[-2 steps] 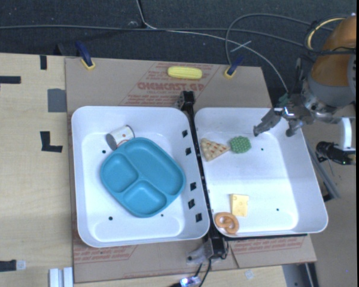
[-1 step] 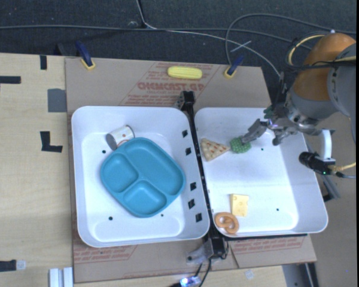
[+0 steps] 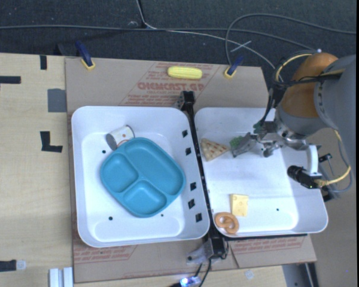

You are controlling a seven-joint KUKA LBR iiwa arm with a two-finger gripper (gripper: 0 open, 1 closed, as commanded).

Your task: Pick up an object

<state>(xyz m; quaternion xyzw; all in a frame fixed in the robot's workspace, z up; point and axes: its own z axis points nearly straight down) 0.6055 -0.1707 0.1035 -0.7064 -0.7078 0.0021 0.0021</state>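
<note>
We judge the approach underway; our end effector [image 3: 238,145], whose grip we cannot tell, must settle onto the waffle slice [image 3: 212,149] at centre frame.

Left bin [image 3: 84,178]: blue divided tray [image 3: 142,176] at centre; small cup [image 3: 119,137] on its side, touching the tray's far-left edge. Right bin [image 3: 311,220]: cracker wedge [image 3: 212,149] by the left wall; yellow cheese block [image 3: 239,205] and pretzel [image 3: 226,222] near the front edge. End effector [image 3: 242,144] low over the bin's far half. Yellow banana [image 3: 184,72] on the surface beyond the bins.
</note>
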